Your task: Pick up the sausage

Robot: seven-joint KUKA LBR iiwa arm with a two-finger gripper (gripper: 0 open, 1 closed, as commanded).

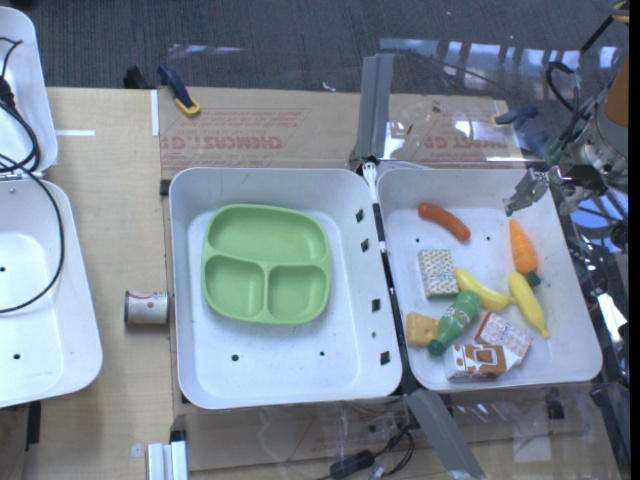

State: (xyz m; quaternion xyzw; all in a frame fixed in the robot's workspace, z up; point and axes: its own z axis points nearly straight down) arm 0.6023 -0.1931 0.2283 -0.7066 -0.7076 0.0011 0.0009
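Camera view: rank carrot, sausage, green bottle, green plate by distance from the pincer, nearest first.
Pincer is at the right bin's far right corner.
1. Carrot, just below it by the right wall.
2. Sausage, to its left, far end of the bin.
3. Green bottle, mid-bin, nearer the camera.
4. Green plate, in the left bin.

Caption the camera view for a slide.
Gripper hovers over the right bin's far corner, sausage lying untouched among toy food.
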